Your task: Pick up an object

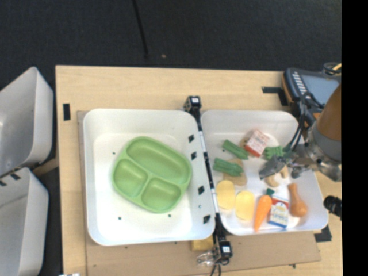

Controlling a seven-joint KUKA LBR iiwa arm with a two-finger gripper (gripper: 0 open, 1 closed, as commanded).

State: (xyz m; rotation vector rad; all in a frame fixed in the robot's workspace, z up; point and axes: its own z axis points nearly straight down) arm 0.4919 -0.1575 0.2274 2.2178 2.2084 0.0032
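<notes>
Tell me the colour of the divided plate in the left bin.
Light green; the three-compartment plastic plate shows plainly in the camera view.

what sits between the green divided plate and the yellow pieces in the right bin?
In the camera view, the two bins' adjoining rims with black clips lie between the green plate and the yellow pieces; otherwise bare white bin floor.

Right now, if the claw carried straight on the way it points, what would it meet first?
Probably the small pale object just under the claw, in the right bin; depth is unclear from above.

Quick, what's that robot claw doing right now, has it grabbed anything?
Gripper: low over the right white bin, among the toys; grip cannot be told.
</notes>
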